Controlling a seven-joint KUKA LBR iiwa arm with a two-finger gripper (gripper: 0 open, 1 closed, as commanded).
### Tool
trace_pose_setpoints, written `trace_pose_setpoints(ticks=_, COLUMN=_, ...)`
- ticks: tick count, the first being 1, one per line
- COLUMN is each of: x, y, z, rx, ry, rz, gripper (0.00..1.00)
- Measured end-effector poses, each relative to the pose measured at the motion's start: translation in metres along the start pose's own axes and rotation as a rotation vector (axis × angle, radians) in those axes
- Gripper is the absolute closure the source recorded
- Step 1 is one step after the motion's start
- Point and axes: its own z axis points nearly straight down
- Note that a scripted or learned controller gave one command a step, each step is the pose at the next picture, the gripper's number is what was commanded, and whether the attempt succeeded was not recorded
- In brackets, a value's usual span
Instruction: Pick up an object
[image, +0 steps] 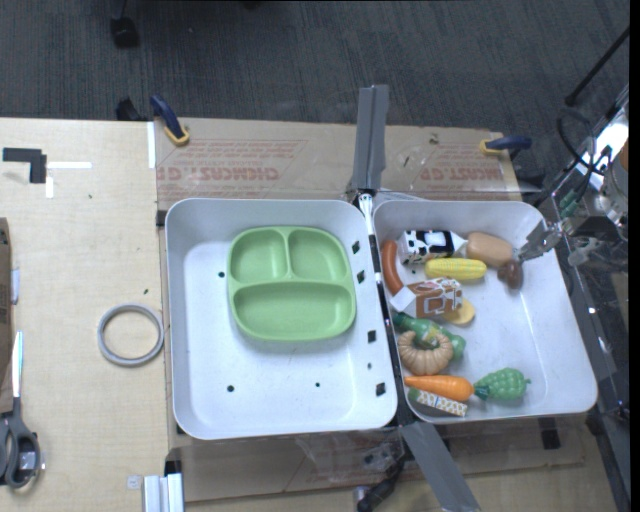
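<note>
Seemingly tool (537, 243) just beside bread roll (489, 246).

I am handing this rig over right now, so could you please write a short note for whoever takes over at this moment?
Gripper: at the upper right of the right bin, low over the toys; whether its fingers are open or shut cannot be made out, and nothing is seen held.
Things: the toys lie in the right bin, among them a corn cob, a cow, a bread roll, a pumpkin, a carrot and a green bumpy piece. The left bin holds a green divided plate.
Done: no object lifted.
Left: grasp one toy and lift it.
</note>
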Motion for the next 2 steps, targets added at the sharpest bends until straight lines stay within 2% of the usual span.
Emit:
trace_pose_setpoints(ticks=1, x=-0.0008, y=0.0005, z=-0.0057, rx=0.005, ry=0.000, rz=-0.002, gripper=1.00)
trace_pose_setpoints(ticks=2, x=-0.0007, y=0.0005, z=-0.0057, rx=0.005, ry=0.000, rz=-0.002, gripper=0.00)
